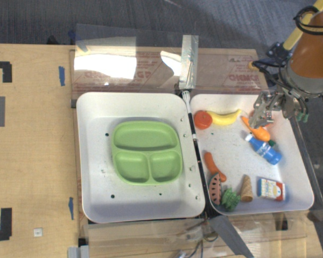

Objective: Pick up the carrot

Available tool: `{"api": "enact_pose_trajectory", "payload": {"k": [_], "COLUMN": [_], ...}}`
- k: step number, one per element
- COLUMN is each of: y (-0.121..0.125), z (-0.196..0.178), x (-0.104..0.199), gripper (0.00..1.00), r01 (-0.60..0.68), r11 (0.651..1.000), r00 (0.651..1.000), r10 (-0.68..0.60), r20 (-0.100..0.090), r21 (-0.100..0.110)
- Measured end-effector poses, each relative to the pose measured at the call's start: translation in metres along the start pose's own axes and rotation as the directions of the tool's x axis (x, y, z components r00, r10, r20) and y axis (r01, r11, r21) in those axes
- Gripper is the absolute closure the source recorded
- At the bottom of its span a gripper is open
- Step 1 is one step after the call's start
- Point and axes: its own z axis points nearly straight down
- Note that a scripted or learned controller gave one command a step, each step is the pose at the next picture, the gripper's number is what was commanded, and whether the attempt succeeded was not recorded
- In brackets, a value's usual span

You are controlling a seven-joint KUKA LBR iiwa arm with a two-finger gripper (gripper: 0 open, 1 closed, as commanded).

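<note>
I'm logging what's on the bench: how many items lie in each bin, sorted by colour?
Left bin:
Green: 1, the divided plate

Right bin:
Orange or red: 4, the tomato, carrot, sausage, watermelon slice
Yellow: 1, the banana
Blue: 1, the bottle
Green: 1, the broccoli
Tan: 1, the cone
White: 1, the carton

Total: 10

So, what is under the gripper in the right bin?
Under the gripper lies the carrot, its orange body showing below it in the right bin. The carrot's upper end is covered. The blue bottle lies just beyond.
</note>
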Motion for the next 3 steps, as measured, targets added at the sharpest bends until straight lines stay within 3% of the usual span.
{"api": "enact_pose_trajectory", "payload": {"k": [1, 2, 3], "y": [-0.044, -0.042, -0.018], "z": [0.095, 0.091, 0.107], "x": [0.08, 0.077, -0.035], "gripper": [1.0, 0.0, 0.0], "r01": [0.035, 0.039, -0.017], "r11": [0.999, 0.999, 1.0], "r00": [0.999, 0.999, 1.0], "r10": [-0.035, -0.039, 0.017], "r20": [-0.024, -0.015, -0.01], "r21": [-0.004, -0.003, -0.002]}}
